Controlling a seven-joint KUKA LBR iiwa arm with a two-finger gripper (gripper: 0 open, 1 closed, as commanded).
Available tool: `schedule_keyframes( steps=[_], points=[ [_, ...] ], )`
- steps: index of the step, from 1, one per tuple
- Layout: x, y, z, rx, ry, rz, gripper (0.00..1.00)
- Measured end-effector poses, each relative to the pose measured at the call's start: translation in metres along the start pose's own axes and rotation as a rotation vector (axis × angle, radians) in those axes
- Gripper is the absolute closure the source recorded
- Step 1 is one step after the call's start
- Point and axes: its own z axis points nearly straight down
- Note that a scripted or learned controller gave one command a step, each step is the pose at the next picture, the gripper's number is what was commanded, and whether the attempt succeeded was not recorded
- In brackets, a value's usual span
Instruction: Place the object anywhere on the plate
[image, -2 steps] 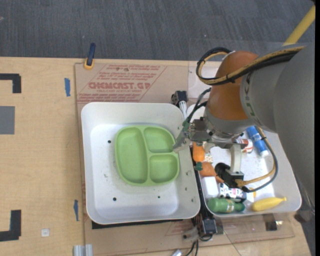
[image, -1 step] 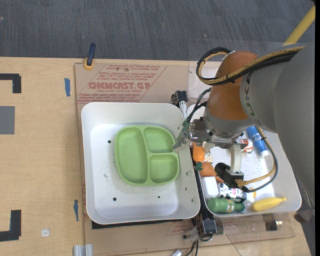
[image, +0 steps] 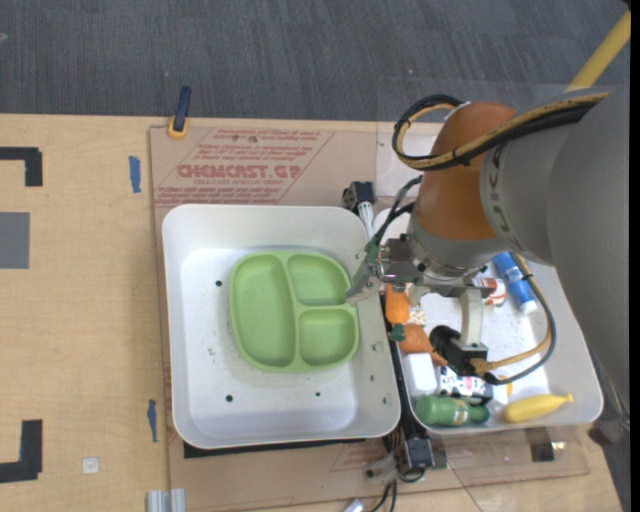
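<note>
Cardboard covers your counter (image: 80, 300) under both bins. Your gripper (image: 372, 272) hangs near the green plate (image: 292, 312)'s right rim; its state is hidden. Which object (image: 397, 307) you want among the right bin (image: 575, 350)'s clutter is unclear, so you risk a missed grasp.

I am seeing the green plate (image: 292, 311) lying in the left bin (image: 200, 400), its three compartments bare. The arm (image: 480, 190) is hanging over the seam between the bins, blocking my view of the gripper. In the right bin (image: 575, 390), a banana (image: 538, 405), a green bottle (image: 448, 409) and a blue item (image: 514, 279) are lying.
</note>
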Motion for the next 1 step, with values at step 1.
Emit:
schedule_keyframes(
  steps=[1],
  points=[
    [0.0, 0.0, 0.0, 0.0, 0.0, 0.0, 0.0]
  ],
)
